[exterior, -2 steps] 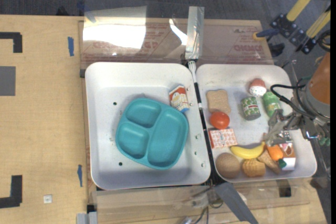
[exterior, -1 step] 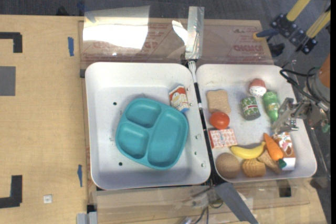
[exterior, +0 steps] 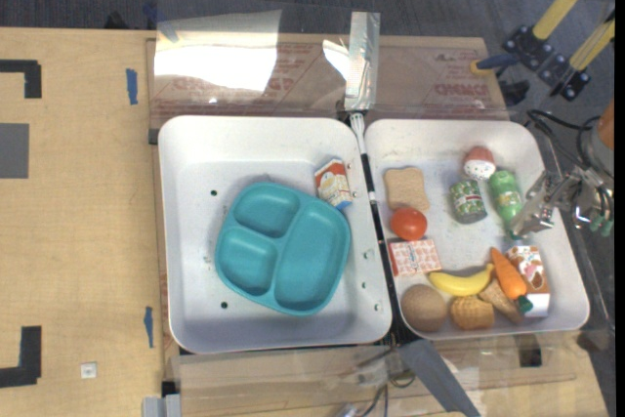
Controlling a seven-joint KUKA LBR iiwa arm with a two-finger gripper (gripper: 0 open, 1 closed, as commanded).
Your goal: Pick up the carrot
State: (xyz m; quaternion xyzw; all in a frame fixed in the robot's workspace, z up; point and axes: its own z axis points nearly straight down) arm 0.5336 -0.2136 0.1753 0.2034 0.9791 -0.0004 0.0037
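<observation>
The carrot, orange and cone-shaped, lies in the near right part of the right bin. It is wedged between a banana on its left and a small printed carton on its right. My gripper, a metallic two-finger tool, hangs at the bin's right side, a little beyond the carrot and beside a green bottle. It is open with nothing between its fingers.
The right bin also holds a bread slice, a tomato, a red and white box, a green can, a brown potato and a waffle piece. The left bin holds a teal divided plate and a small carton.
</observation>
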